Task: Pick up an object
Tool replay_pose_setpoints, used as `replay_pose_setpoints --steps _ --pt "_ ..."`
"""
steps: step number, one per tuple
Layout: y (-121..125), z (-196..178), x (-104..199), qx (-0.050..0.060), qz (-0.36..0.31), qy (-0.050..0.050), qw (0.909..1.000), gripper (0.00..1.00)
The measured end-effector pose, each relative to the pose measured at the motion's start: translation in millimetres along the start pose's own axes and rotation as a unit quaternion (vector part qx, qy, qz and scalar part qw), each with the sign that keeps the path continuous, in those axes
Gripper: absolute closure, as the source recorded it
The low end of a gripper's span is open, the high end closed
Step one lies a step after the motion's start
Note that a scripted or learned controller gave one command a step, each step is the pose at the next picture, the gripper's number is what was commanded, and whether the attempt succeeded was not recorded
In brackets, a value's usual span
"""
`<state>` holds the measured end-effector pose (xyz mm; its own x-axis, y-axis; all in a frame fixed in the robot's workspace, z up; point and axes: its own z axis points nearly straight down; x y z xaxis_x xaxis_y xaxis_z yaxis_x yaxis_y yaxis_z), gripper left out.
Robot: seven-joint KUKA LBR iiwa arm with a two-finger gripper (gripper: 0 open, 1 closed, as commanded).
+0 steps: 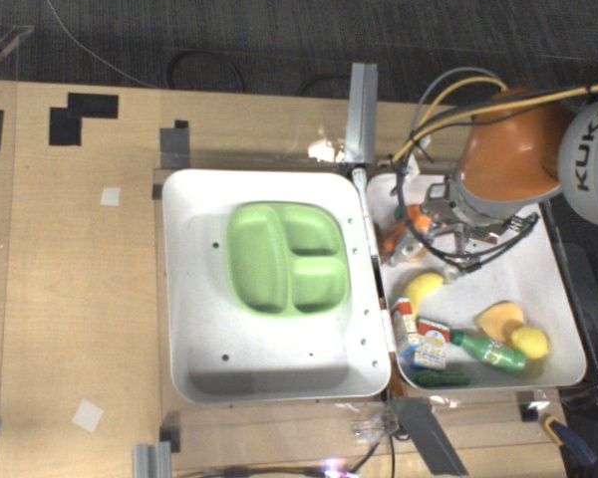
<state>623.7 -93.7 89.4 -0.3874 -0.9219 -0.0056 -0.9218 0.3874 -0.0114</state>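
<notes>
The arm's orange-banded wrist hangs over the back of the right bin, and my gripper points down beneath it amid dark cables. Just left of the gripper an orange object lies by the bin's left wall. A yellow lemon-like fruit lies just in front of the gripper. Nearer the front sit a green bottle, a red and white carton, an orange-yellow piece, a second yellow fruit and a dark green item.
The left bin holds a green divided plate. A metal post stands behind the rim between the two bins. Wooden bench surface spreads to the left.
</notes>
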Motion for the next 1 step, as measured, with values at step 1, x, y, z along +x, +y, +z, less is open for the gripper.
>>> replay_pose_setpoints --steps 1 --pt "55.3 -2.3 22.4 0.003 0.081 -0.002 0.9967 0.0"
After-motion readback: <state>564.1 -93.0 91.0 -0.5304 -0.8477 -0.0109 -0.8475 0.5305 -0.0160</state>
